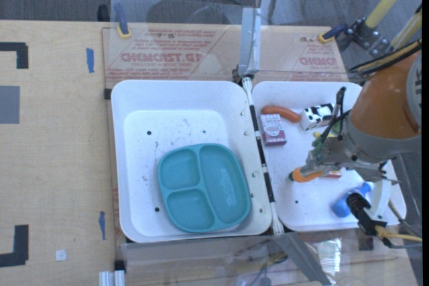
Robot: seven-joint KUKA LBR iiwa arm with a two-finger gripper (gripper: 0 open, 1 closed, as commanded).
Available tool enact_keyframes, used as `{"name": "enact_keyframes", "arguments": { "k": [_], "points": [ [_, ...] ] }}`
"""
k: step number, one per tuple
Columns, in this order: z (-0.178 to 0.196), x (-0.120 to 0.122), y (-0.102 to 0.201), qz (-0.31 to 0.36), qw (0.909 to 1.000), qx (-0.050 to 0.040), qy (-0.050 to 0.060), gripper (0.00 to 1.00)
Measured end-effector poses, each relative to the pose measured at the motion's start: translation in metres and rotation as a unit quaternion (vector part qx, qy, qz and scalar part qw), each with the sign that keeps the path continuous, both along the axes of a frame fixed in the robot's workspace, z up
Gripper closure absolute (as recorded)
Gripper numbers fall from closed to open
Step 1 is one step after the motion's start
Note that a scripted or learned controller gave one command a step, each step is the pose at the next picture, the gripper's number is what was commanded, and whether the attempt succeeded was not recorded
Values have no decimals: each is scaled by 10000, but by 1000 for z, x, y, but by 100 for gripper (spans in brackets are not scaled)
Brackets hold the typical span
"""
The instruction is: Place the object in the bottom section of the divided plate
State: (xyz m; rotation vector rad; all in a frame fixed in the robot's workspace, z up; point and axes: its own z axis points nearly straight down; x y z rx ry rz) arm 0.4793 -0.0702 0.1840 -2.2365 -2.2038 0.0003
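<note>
tool (322,164) low in right bin (295,211), over an orange carrot-like toy (307,175); whether it grips, cannot tell. teal divided plate (203,187) sits in left bin (134,110).

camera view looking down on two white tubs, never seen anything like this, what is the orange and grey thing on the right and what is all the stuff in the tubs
One camera sits above a bench and looks down at a slant. The grey and orange thing is a robot arm reaching in from the right. Its grasping tool hangs low over the right bin, right at a small orange object; whether it grips it cannot be told. That bin also holds a pink box, an orange sausage-like piece, a black and white toy and a blue object. The left bin holds a teal divided plate with three sections.
</note>
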Motion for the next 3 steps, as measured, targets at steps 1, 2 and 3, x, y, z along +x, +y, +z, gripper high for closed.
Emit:
{"name": "enact_keyframes", "arguments": {
  "k": [1, 2, 3],
  "points": [
    [0, 40, 84, 833, 9965, -11, -20, 100],
    [0, 43, 162, 2264, 9740, -8, -22, 100],
    [-91, 26, 166, 3500, 9367, -9, -87, 100]
  ]
}}
